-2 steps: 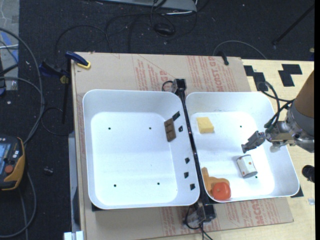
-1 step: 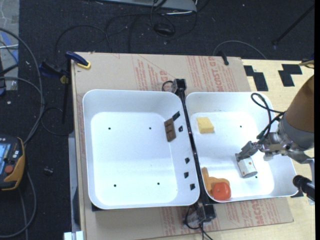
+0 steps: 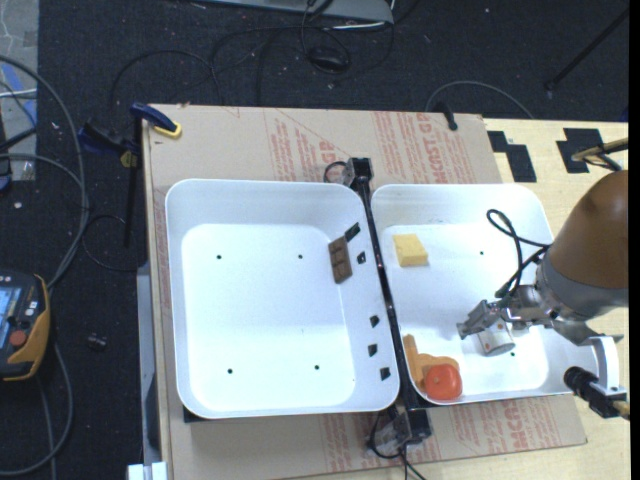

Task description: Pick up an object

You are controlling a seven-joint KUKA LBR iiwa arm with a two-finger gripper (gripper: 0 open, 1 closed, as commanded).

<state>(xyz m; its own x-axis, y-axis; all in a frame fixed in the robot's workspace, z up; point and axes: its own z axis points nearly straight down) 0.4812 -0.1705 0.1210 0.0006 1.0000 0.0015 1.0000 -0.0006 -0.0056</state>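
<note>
In the right bin [image 3: 520, 208] lie a yellow block [image 3: 410, 250] near its back left and an orange-red object [image 3: 437, 374] in its front left corner. My gripper [image 3: 487, 330] hangs over the right bin's front half, to the right of the orange-red object and apart from it. A brown bar [image 3: 341, 260] lies against the right wall of the left bin [image 3: 200, 203], with a small dark piece [image 3: 351, 234] just above it.
A black divider [image 3: 375, 268] with clips runs between the two bins. A black cable [image 3: 505, 230] loops from the arm over the right bin. A yellow-and-blue clamp [image 3: 155, 120] sits at the bench's back left corner.
</note>
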